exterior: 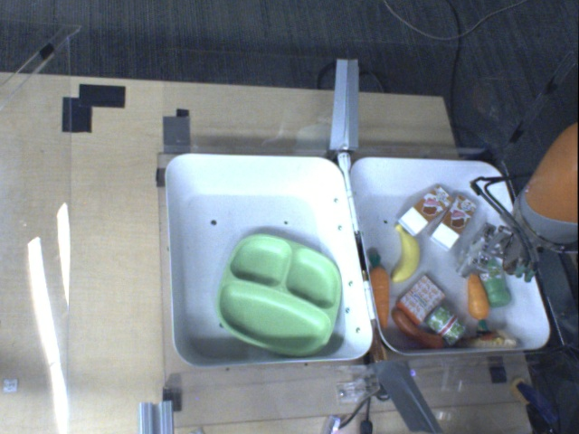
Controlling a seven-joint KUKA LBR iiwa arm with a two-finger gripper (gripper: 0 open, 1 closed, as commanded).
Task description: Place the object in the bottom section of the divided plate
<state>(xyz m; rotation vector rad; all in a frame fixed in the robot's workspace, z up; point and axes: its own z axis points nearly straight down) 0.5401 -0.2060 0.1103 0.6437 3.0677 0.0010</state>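
Arm over the right bin, green divided plate [281, 294] in the left bin.

The plate lies toward 6 o'clock in the left bin [194, 242], its large bottom section facing 6 o'clock. The tool [493, 253] hangs at 3 o'clock over the right bin [384, 188]; how far it is open, and whether it grips anything, cannot be told. Just beside it lie a small carrot [477, 297] and a green item [497, 289]. A banana [408, 253], a larger carrot [380, 297] and small packets [438, 203] sit toward 9 and 12 o'clock on the surface's right bin.
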